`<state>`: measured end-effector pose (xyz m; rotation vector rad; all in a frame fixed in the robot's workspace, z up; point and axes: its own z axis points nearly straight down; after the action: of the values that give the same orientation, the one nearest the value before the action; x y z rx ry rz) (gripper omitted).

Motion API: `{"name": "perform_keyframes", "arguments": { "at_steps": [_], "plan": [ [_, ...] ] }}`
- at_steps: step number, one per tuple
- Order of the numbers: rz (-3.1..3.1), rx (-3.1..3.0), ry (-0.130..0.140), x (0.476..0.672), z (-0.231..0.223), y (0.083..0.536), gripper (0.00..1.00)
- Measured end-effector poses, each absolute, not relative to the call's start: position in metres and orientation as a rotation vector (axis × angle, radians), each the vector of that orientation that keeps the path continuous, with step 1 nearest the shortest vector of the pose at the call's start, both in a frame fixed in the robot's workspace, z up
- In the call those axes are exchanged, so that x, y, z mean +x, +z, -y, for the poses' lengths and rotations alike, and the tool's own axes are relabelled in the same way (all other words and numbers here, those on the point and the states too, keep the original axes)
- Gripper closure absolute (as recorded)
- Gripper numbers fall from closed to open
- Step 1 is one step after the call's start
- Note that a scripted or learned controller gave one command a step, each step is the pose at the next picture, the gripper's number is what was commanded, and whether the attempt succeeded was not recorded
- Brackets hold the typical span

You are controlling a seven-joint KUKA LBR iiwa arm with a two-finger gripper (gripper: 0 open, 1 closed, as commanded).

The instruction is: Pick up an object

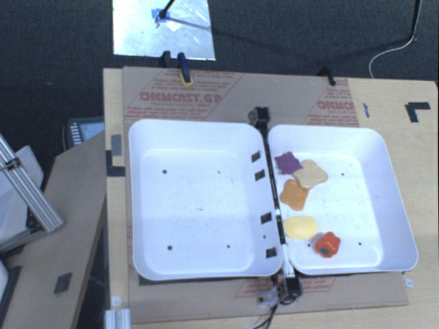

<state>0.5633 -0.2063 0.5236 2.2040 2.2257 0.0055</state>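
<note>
Red object [327, 245] in right bin [384, 184]

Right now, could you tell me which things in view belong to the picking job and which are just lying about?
For the job, all in the right bin:
purple piece
tan piece
orange piece
yellow piece
red piece

Just lying about:
left bin
clamp at the bench's far edge
shiny sheet on the floor
white cable
</note>
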Motion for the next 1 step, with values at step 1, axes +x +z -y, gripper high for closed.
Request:
{"name": "perform_keyframes", "arguments": {
  "at_steps": [1],
  "plan": [
    [-2.231, 2.209, 0.006, 0.5153, 0.1286, 0.5363, 1.0]
  ]
}}
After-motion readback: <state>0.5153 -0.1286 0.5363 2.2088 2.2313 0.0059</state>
